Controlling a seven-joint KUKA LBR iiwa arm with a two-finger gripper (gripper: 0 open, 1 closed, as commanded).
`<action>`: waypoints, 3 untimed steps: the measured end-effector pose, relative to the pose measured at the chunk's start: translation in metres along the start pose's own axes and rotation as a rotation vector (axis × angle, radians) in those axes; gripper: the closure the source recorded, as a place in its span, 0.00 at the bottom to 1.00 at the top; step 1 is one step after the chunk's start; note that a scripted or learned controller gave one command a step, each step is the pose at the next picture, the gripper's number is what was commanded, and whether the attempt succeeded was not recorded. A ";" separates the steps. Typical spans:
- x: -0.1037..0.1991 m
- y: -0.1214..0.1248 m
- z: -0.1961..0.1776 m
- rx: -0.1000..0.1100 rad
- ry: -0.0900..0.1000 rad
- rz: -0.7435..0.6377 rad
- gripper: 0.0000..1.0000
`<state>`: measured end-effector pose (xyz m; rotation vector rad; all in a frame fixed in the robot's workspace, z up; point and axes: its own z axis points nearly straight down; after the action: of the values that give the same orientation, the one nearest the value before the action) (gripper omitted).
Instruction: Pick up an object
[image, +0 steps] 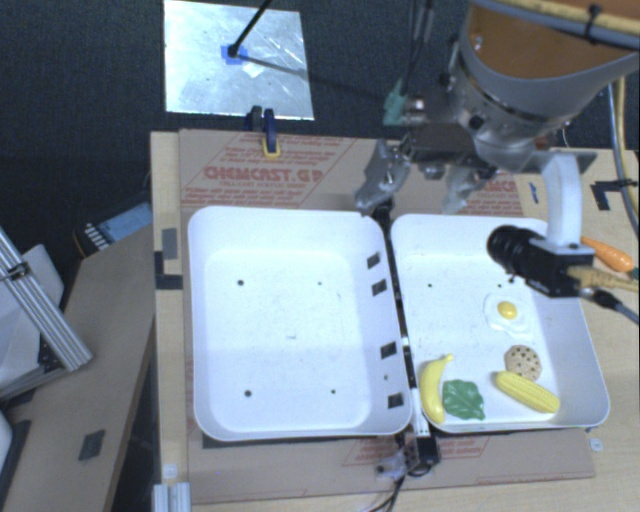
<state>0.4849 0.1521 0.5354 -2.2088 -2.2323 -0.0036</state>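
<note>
The right bin (590, 390) holds several toy foods near its front. A fried egg (507, 312) lies at the right middle, with a round cookie (522, 360) just in front of it. A yellow corn cob (527, 392) rests by the front right corner. A banana (432, 388) sits against the divider, and a green leaf (463, 399) touches it. My gripper (418, 190) hangs above the back rims where the two bins meet. It is open, with nothing between its spread fingers (378, 188), and it is well away from the foods.
The left bin (200, 300) sits beside the right one on brown cardboard (270, 165). A black cylinder on a white bracket (535, 258) juts over the right bin's back right. A foil sheet (238, 58) lies behind the bench, and metal rails (35, 310) stand at the far left.
</note>
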 end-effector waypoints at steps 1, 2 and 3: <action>0.055 0.002 0.001 -0.001 0.000 0.001 0.00; 0.051 0.002 0.001 -0.001 -0.001 0.006 0.00; 0.051 0.002 0.001 -0.001 -0.001 0.006 0.00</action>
<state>0.4864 0.2035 0.5349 -2.2165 -2.2267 -0.0031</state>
